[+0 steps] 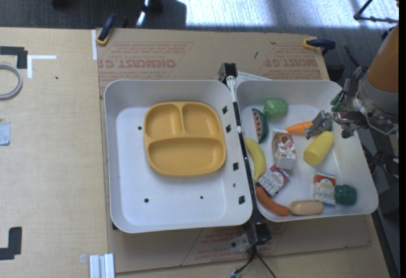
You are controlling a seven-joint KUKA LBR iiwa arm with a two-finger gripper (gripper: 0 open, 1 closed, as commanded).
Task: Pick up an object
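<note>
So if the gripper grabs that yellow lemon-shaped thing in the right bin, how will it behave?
The yellow lemon looks like smooth moulded plastic, so probably stiff, light and a bit slippery. Its rounded, elongated shape suggests it could roll or squirt sideways if pinched off-centre. The gripper hangs right beside it, next to the toy carrot.

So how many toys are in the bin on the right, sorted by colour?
Green: 2, leafy one, dark round one
Yellow: 2, banana, lemon-like one
Orange or red: 3
Cartons: 3
Watermelon slice: 1
Total: 11
</note>
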